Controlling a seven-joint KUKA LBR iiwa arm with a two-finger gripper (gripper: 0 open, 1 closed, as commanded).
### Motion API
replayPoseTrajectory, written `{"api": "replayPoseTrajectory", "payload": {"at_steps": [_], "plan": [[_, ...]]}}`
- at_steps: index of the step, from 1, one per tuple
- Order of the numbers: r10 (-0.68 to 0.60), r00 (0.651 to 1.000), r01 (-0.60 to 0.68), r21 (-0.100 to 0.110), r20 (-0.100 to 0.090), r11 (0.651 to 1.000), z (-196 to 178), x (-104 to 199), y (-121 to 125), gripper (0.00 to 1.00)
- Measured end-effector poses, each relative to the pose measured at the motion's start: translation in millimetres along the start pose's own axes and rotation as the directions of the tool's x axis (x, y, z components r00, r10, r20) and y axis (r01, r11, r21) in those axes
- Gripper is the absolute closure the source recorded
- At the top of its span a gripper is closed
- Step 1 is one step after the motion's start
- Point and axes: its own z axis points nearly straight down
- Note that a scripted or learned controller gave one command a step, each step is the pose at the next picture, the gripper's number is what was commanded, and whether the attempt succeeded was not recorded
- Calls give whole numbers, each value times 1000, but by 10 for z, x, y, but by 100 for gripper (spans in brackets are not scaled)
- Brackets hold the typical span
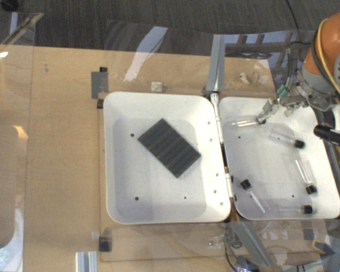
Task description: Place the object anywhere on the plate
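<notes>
We see the pincer (265, 117) over the right bin's (328, 208) far-left part, clamped on a clear tube (245, 122). That tube runs nearly level, pointing left away from the pincer toward the dark ribbed plate (169, 147), which sits diagonally in the left bin (119, 203), left of and a bit nearer to us than the pincer. More black-capped tubes (287, 139) lie nearer us than the pincer. Both bins sit on a wooden bench (56, 152), grey carpet (130, 4) beyond.

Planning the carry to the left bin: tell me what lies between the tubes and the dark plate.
Only the two bins' adjoining rims lie between the clear tubes in the right bin and the dark ribbed plate in the left bin. Bare bin floor surrounds the plate.
</notes>
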Motion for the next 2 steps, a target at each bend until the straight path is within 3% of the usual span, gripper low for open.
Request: {"api": "replayPoseTrajectory", "payload": {"at_steps": [1, 2], "plan": [[-5, 1000, 5, -7, 4, 1000, -128, 6, 22, 100], [-5, 1000, 5, -6, 4, 1000, -127, 7, 22, 0]]}}
